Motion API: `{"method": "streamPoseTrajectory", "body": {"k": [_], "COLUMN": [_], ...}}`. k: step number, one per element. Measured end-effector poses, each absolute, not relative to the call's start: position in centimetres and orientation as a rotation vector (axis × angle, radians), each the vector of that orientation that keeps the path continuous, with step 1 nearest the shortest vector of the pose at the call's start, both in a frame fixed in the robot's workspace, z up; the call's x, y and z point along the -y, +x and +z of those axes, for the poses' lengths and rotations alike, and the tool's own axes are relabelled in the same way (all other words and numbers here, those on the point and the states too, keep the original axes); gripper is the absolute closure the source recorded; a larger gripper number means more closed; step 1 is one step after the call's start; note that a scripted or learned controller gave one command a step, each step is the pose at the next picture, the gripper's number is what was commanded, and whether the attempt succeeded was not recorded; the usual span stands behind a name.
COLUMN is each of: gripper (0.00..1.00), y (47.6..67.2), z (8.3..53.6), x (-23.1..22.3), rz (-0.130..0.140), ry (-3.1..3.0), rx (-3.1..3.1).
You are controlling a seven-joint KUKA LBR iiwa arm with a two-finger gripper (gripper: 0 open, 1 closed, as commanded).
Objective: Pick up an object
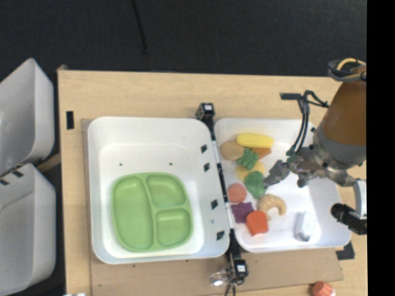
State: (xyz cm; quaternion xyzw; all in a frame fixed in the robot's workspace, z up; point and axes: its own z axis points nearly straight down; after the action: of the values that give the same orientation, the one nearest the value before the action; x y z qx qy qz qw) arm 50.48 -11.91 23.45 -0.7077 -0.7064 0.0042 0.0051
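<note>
Wooden bench (148, 95) bears white bins (102, 134) (side by side); dark floor (185, 23).

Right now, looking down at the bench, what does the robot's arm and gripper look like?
The arm is thick and rounded, with a broad orange band above a grey wrist section. Thin black cables loop from its upper left down toward the wrist. The gripper is a dark grey metal assembly projecting leftward.

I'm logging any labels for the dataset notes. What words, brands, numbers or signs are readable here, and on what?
None can be read.
The green divided tray in the left bin is plain.
The toy foods in the right bin, such as the yellow corn and the red block, bear no print.
The small black tags on the divider are too small to tell.
</note>
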Motion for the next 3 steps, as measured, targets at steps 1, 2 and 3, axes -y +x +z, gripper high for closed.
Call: {"method": "streamPoseTrajectory", "body": {"k": [1,2,3], "gripper": [0.0,0.0,0.0], "y": [50.7,50.8,51.0], "z": [24.1,19.6,15.4], "x": [11.9,11.3,11.3], "rz": [0.0,0.004,0.004], "ry": [-2.221,-2.221,-2.222], "rx": [2.224,2.218,2.217]}}
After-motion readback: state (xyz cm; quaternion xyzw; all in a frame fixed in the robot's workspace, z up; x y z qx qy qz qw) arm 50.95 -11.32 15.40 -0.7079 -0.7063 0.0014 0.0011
